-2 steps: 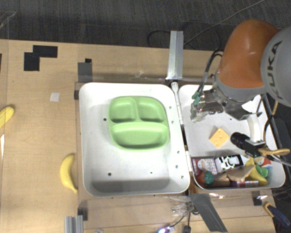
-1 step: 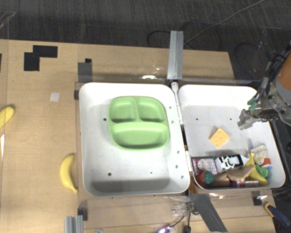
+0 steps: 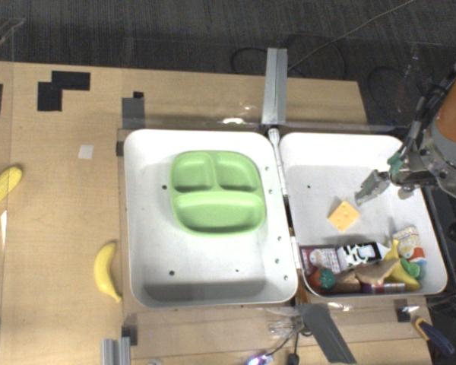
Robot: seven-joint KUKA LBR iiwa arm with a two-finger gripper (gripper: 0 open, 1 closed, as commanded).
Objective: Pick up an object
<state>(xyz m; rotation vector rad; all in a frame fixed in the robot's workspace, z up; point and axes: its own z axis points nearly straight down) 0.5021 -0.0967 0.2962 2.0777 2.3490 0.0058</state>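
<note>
In the right bin (image 3: 319, 162) a yellow cheese wedge (image 3: 343, 216) lies near the middle. A dark carton with a white label (image 3: 342, 257) lies along the front wall. Beside it, several small colourful toys (image 3: 401, 268) are heaped in the front right corner. My gripper (image 3: 387, 188) hangs over the right part of this bin, up and to the right of the cheese. Its fingers stand apart and open, with nothing between them.
The left bin (image 3: 137, 226) holds a green divided plate (image 3: 216, 191). On the wooden bench to the left lie a yellow banana (image 3: 106, 271) and a corn cob (image 3: 1, 187). A metal post (image 3: 276, 82) rises behind the wall between the bins.
</note>
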